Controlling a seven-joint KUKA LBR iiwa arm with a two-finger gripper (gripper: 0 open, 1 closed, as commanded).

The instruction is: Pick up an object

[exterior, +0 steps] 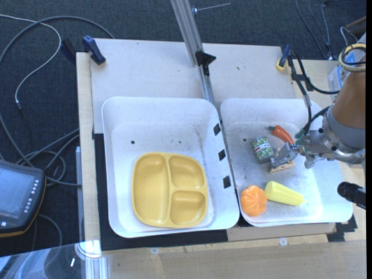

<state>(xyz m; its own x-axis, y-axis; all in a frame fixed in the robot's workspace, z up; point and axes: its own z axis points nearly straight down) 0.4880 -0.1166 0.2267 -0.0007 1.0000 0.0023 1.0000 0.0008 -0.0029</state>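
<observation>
From my remote station I see the gripper (286, 154) low in the right bin (232, 156), its metal fingers pointing toward nine o'clock and down onto a small brown wooden block (281, 167). The fingertips blur into the block at this size, so I cannot tell whether the jaws are spread, closed, or pinching anything.

Just beside the gripper at nine o'clock stands a small green-labelled can (262, 149), close to the fingertips; contact is not clear. At eleven o'clock from the gripper lies a toy carrot (282, 134), orange with a green end, near the wrist hardware. At six o'clock from the block, a yellow corn-like piece (283, 193) lies tilted on the bin floor, and just beside it at nine o'clock sits a small orange pumpkin (253, 200), touching or nearly touching the corn and close to the bin's near-left wall.

The arm (349, 106), grey with an orange band, comes in from three o'clock over the right bin's rim, cables trailing behind it.

Across the divider, at nine o'clock, the left bin (116, 115) holds a yellow divided plate (170, 189) with three compartments, lying flat in the bin's near half. A metal pole (187, 22) slants up from between the bins toward twelve o'clock. A monitor (17, 196) sits on the dark floor at far nine o'clock.
</observation>
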